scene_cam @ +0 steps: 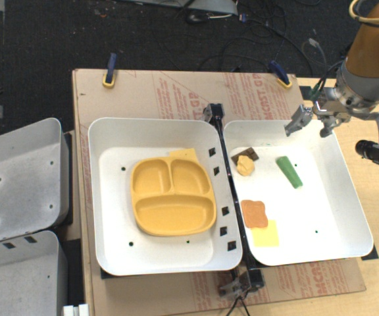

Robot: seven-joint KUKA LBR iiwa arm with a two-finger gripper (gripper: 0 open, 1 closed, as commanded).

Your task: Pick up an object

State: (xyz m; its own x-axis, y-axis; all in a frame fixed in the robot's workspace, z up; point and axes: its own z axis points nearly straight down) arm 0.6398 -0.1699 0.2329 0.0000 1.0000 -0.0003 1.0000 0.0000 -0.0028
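Observation:
My gripper (312, 124) hangs over the far edge of the right bin (347, 196), its two fingers spread open with nothing between them. In that bin lie a green stick (289, 172), a pale yellow lump (245, 166) beside a small brown piece (247, 155), an orange slab (254, 213) and a flat yellow square (265, 234). The green stick is the nearest item, below and left of the fingers. The left bin (110, 176) holds a yellow divided tray (174, 197) with a yellow sheet (184, 155) peeking out behind it.
A black clamped divider (224, 176) runs between the two bins. Blue and yellow clamps (110, 70) (280, 75) pin the cardboard base at the back. Grey metal lids (18, 176) lie to the left of the bench. Cables trail on the dark floor behind.

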